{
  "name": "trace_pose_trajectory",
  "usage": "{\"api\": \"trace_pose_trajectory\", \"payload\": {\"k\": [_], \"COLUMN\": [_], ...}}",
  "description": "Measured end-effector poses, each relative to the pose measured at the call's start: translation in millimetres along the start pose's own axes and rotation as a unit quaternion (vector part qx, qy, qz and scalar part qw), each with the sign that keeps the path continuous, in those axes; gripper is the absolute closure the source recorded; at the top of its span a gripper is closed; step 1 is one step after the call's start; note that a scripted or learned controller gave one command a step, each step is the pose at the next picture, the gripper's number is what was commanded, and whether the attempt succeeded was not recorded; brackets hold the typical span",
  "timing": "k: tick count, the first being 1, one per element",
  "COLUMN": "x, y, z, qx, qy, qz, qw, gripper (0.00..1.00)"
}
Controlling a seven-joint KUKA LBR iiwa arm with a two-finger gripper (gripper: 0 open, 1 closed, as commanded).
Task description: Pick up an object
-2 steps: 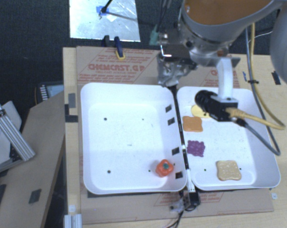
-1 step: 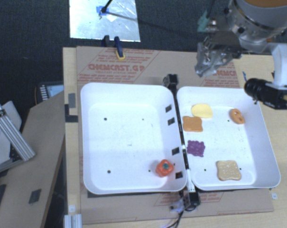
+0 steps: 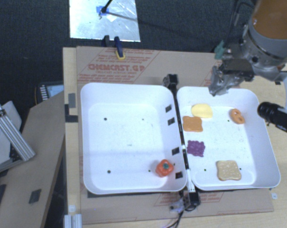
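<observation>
The right bin [image 3: 262,141] holds a pale yellow round piece [image 3: 201,110], an orange flat piece [image 3: 192,124], a small orange pretzel-like piece [image 3: 236,116], a purple cluster [image 3: 196,148] and a tan toast slice [image 3: 228,170]. A red-orange fruit with a green top [image 3: 164,167] lies in the near right corner of the left bin [image 3: 119,103]. My gripper [image 3: 219,88] hangs over the far edge of the right bin, above and right of the yellow piece, with nothing visibly held.
A black divider strip [image 3: 178,132] with clips runs between the bins. Both bins sit on a cardboard sheet [image 3: 134,65]. A shiny metal plate [image 3: 104,13] lies at the back left, with a yellow-blue clamp [image 3: 118,49] near it.
</observation>
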State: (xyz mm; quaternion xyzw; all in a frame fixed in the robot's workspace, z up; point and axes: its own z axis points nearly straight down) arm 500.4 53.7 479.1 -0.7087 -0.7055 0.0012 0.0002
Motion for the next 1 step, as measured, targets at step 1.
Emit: {"api": "trace_pose_trajectory", "payload": {"k": [1], "x": [68.5], "y": [-2.9], "z": [-20.8], "qx": [-0.003], "qy": [0.002], "qz": [-0.007], "qw": [1.0], "gripper": [1.0]}}
